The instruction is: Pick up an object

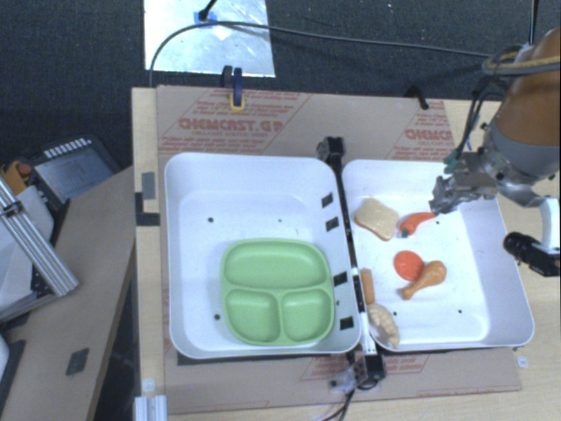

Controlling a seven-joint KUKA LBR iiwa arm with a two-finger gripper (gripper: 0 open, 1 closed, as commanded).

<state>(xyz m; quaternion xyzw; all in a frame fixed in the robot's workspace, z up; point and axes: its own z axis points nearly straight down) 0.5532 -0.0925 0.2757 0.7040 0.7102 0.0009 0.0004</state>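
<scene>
The right bin [491,261] holds several toy foods. A tan bread slice [377,218] lies near its left wall, with a small orange carrot-like piece [415,224] just to its right. Lower down are a red-orange round piece [407,263] and a brown drumstick [426,278], which touch each other. A pale shrimp-like piece [384,324] sits in the front left corner, below a short orange stick [367,285]. My gripper [441,202] hangs right at the carrot piece's right end, low over the bin.
The left bin [193,235] carries a green divided plate [276,289] in its front half. A black divider strip [344,235] runs between the bins. The arm's grey body [526,156] covers the right bin's far right corner. Cables cross behind the bench.
</scene>
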